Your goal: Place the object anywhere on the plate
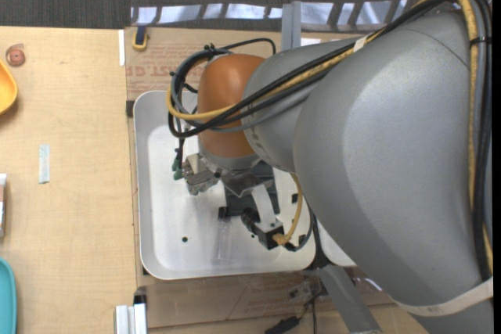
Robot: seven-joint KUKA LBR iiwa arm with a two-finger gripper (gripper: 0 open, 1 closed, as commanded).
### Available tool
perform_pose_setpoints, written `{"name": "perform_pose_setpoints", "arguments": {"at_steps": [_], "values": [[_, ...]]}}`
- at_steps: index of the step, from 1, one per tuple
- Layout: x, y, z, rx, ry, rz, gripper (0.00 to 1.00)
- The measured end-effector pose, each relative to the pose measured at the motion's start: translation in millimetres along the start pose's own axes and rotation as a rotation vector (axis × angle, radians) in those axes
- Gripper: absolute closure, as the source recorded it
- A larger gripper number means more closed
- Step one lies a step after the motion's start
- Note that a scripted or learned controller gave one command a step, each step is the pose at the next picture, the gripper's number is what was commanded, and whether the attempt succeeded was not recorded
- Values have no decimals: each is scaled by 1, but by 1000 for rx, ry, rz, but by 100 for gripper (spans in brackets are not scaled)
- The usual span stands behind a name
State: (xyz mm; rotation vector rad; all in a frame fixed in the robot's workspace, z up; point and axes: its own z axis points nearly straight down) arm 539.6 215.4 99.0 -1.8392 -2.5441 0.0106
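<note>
My gripper [237,209] hangs low over the middle of the left white bin [156,168], below the orange band [227,109] of the arm. Its black and grey parts point down at the bin floor. A faint clear, slim object [221,243] lies on the bin floor just in front of the gripper. I cannot tell whether it touches the gripper. A small dark speck [185,239] sits on the floor to the left. The big grey arm body [383,152] covers the right side of the view and hides what lies under it.
A wooden bench top [63,168] spreads to the left, with an orange item [5,94] at its left edge, a teal item [5,297] at the bottom left and a small grey strip [44,164]. Cardboard [164,59] lies behind the bin.
</note>
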Motion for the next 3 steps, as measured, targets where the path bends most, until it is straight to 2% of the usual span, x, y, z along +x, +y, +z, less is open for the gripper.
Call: {"name": "perform_pose_setpoints", "arguments": {"at_steps": [1,2,3], "values": [[0,0,0,0,0,-1,0],[-12,53,8,-4,0,-2,0],[-17,27,-70,-4,0,141,0]]}}
